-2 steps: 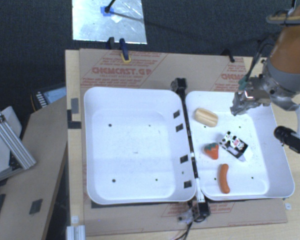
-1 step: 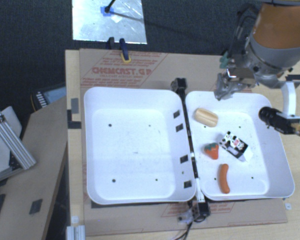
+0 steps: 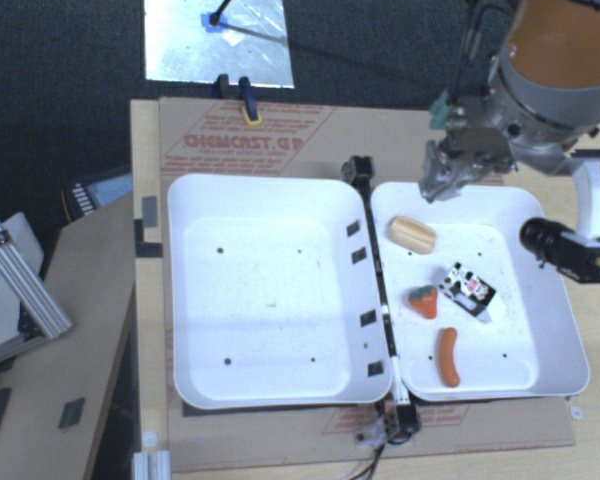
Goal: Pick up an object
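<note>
Tan, soft-looking bread roll [image 3: 412,234] is lying nearest the grey gripper [image 3: 438,186], whose opening I cannot tell; likely light, best pinched across its middle.

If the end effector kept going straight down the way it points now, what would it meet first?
Probably the bare floor of the right bin near its back rim. The end effector hangs there, behind the bun, which it might only brush; depth is hard to judge.
</note>
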### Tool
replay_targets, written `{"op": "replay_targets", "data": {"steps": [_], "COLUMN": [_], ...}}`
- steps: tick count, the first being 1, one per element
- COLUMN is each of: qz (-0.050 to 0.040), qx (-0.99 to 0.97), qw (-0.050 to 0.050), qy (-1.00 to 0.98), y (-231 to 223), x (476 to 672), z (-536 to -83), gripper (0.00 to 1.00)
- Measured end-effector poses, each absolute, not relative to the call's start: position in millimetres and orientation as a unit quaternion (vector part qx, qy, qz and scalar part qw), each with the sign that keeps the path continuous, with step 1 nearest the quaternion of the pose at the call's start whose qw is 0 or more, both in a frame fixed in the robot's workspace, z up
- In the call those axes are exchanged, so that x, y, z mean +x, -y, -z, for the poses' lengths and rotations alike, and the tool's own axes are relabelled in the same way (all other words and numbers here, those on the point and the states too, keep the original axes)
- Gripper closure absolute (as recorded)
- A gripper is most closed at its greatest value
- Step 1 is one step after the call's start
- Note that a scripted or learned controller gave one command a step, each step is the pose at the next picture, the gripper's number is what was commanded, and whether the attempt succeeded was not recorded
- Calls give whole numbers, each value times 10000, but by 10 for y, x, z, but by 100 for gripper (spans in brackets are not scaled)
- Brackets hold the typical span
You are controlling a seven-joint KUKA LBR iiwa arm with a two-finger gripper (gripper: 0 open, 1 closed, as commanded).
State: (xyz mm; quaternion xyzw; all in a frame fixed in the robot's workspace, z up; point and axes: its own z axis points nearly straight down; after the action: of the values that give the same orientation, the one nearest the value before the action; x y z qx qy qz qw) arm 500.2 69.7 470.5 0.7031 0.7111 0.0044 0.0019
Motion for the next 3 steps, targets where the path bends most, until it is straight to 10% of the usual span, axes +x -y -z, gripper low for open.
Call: {"op": "replay_targets", "data": {"steps": [1,2,3], "qz": [-31,-29,-2], "qx": [7049,7075,7057], "qw": [21,34,-1], "qy": [-7092,-7067,-7085], "y": [-1253,-748,-1074], "x": [5472,6223,5750], "z": [-5135,-5368,-5347], "gripper": [100,100,100]}}
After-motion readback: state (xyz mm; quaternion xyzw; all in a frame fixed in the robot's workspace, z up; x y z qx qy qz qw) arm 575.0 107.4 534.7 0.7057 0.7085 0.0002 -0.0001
